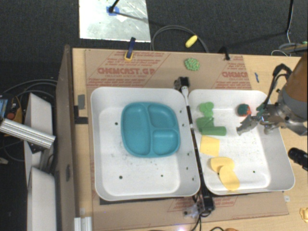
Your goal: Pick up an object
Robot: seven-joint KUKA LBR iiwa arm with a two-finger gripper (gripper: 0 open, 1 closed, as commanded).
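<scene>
Camera view showed the gripper poised over the right bin with its fingers parted and nothing between them, near a small green-and-red ball, while green blocks and yellow pieces lay toward that bin's left side

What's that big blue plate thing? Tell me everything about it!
The blue plate is a teal divided tray with rounded corners and three compartments: one long one on the left, two smaller on the right. It looks like smooth plastic. It lies flat in the middle of the left white bin, with nothing in it.
</scene>
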